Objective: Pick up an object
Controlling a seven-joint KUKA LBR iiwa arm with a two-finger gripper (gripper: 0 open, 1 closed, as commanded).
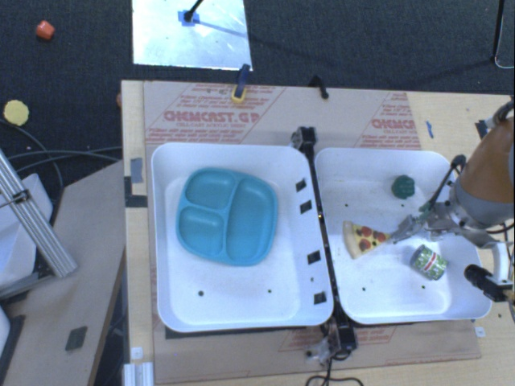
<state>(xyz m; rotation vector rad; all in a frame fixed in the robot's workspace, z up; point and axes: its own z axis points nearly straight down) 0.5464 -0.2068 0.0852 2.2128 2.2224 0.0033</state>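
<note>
Camera view looks down at a slant on the bench (201, 107), whose brown cardboard cover carries red print reading "CHEMCAST GP" at 12 o'clock above the left bin (169, 240); a second patch of the same red print above the right bin (354, 171) is too skewed to read. The left bin holds a blue divided plate (227, 215). In the right bin a toy pizza slice (362, 238) lies at about 9 o'clock of the bin's middle, a dark green round object (403, 186) sits toward 1 o'clock, and a small can (428, 262) with a green and white label lies on its side toward 4 o'clock; its label print is too small to make out. The arm (492, 171) enters from 3 o'clock and is cut off by the frame edge. Its gripper (396, 233) reaches toward the pizza slice, just at the slice's 3 o'clock end; whether it is parted or closed cannot be told here, nor whether it touches the slice.
</note>
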